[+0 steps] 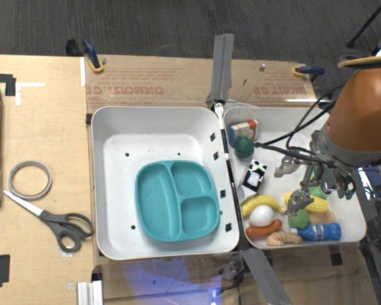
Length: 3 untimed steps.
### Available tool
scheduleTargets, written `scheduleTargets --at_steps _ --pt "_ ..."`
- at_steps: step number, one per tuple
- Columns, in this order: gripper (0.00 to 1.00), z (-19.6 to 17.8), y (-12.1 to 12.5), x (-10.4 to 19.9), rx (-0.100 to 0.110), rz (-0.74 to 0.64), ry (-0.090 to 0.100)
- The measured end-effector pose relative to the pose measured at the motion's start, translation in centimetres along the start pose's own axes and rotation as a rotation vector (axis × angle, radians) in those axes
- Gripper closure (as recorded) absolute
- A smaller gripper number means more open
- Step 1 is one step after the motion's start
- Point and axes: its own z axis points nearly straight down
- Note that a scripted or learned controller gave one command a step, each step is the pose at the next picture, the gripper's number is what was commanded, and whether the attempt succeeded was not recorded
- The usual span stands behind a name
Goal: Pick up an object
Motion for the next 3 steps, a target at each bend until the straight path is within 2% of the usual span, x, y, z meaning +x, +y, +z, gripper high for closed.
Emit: scheduleTargets --at_steps 1,2,3 --pt "0.00 -5.3 -12.9 -3.5 0.000 -0.036 -0.001" --pt "0.00 8.7 -12.9 -0.1 0.002 -0.037 -0.009" --pt "0.00 10.3 -12.9 -4.9 0.001 0.100 -0.007"
